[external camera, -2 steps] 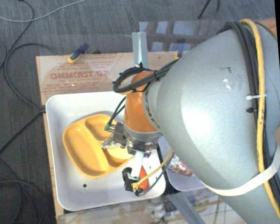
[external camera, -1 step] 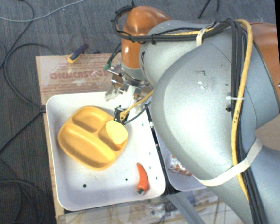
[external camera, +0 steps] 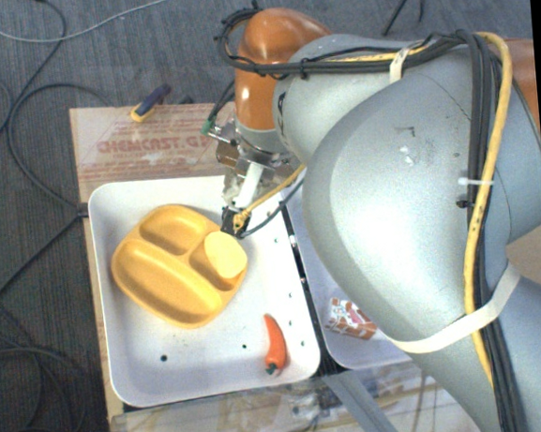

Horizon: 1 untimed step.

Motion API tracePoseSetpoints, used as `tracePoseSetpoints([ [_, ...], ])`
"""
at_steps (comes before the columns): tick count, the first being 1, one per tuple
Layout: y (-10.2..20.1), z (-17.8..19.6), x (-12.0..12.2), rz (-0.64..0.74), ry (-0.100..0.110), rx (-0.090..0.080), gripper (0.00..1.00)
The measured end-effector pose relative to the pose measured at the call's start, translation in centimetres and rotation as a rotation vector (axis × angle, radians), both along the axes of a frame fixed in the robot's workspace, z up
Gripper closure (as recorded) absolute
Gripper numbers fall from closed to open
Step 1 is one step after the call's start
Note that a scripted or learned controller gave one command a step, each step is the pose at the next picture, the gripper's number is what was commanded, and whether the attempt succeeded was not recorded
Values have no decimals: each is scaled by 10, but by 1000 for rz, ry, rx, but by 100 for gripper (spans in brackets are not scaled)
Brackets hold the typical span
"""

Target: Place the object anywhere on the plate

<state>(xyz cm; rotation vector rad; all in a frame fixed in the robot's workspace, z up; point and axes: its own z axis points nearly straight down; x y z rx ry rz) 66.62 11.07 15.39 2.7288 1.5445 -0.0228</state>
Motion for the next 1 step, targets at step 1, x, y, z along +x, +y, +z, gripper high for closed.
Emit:
tracePoseSetpoints([
  [1,-96,28,1,-351,-7,4,100],
])
